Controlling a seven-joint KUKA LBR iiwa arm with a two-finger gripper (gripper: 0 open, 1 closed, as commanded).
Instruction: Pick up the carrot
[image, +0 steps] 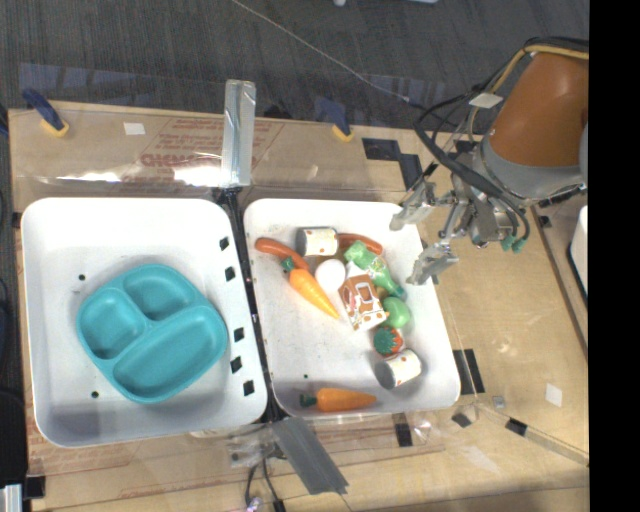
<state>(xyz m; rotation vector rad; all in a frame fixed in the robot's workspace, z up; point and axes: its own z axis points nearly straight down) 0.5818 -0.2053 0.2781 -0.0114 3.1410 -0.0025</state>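
Two orange carrots lie in the right bin (432, 352). One carrot (314, 291) lies at a slant in the middle of the toy pile, its green top toward the back left. The other carrot (340, 400) lies flat along the bin's front wall. My gripper (410, 248) hovers over the bin's right back corner, to the right of the pile. It is open, with nothing between its fingers (408, 213). It touches neither carrot.
Around the middle carrot lie a white egg (329, 272), a small white box (320, 241), red-brown sausages (274, 248), a printed packet (362, 302), green pieces (396, 312) and a white cup (400, 369). The left bin (40, 300) holds a teal divided plate (150, 332).
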